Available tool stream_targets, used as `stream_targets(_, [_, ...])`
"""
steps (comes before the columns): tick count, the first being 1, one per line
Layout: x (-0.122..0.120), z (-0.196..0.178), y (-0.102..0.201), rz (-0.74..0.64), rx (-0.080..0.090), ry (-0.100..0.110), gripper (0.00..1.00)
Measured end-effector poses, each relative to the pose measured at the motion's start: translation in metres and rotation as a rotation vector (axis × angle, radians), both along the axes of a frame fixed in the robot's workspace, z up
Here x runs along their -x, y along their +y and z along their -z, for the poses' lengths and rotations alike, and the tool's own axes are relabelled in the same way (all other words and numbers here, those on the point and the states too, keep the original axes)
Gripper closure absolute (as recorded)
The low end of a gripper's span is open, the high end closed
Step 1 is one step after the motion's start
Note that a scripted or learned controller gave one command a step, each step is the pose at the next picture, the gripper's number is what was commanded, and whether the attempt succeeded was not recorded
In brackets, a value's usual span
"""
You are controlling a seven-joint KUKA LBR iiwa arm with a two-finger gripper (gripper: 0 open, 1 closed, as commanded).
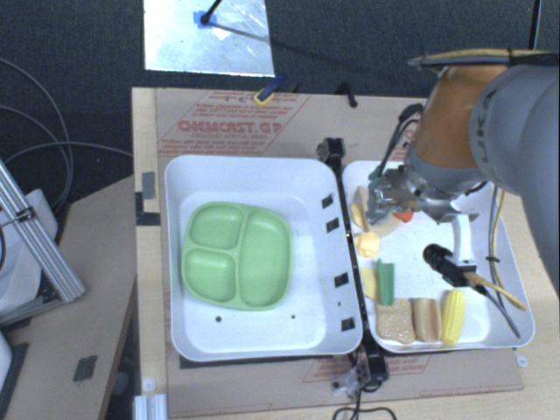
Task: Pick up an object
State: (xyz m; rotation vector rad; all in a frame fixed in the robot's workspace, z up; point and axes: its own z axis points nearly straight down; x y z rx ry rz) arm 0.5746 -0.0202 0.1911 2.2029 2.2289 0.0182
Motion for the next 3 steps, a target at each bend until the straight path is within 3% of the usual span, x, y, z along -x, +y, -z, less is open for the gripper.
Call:
stream_targets(1, [0.075,0.007,0.046,0.004,0.000,0.018,1.00])
stream_targets(2, [0.065,-0.024,-0.101,0.024,0.011,0.008,1.00])
stream_targets(3, [0.067,0.102,-0.124,0.014,0.002,0.023,1.00])
